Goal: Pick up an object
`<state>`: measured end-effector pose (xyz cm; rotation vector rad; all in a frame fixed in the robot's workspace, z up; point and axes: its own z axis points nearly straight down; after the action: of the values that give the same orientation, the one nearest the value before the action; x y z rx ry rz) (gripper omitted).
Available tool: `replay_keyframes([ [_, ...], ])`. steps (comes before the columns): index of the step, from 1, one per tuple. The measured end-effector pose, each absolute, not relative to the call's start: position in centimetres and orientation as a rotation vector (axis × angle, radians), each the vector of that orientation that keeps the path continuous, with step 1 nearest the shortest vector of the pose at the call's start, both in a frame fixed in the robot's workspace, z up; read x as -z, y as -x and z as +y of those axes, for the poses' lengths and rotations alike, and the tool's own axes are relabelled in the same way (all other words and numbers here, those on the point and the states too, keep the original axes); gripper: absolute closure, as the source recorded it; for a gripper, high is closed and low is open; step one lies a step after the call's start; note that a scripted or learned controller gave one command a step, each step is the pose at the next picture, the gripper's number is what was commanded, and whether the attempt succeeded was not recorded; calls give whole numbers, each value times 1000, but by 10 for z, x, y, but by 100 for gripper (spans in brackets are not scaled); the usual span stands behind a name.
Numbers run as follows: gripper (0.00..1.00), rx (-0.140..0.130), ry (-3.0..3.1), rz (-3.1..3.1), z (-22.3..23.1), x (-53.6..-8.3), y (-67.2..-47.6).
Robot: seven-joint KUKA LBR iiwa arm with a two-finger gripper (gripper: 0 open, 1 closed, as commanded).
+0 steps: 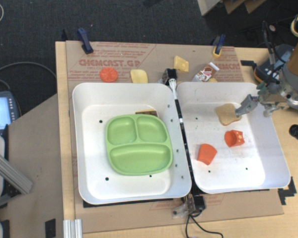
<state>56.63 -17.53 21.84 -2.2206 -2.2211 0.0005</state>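
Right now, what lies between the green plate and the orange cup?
In the camera view, the bins' adjoining rims run between the green plate and the orange cup; otherwise bare white floor.

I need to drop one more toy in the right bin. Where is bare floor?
Right bin: bare along the near wall below the orange block and red piece, and at its far-left corner. Crowded near the tan piece, beside the claw.

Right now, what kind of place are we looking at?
Probably a robotics lab bench: two shallow white bins clamped on a board, a green divided plastic tray, toy food pieces, loose cables on dark carpet.
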Motion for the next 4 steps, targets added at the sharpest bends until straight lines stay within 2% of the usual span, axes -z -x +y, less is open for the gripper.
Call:
replay_keyframes([
  [1, 0, -6, 2219, -2214, -183, -171, -542],
  [2, 0, 2, 2225, -2237, -119, -89, -574],
  [3, 0, 14, 2235, -2232, -176, -91, -577],
  [4, 0, 14, 2231, -2232, -205, -92, -559],
])
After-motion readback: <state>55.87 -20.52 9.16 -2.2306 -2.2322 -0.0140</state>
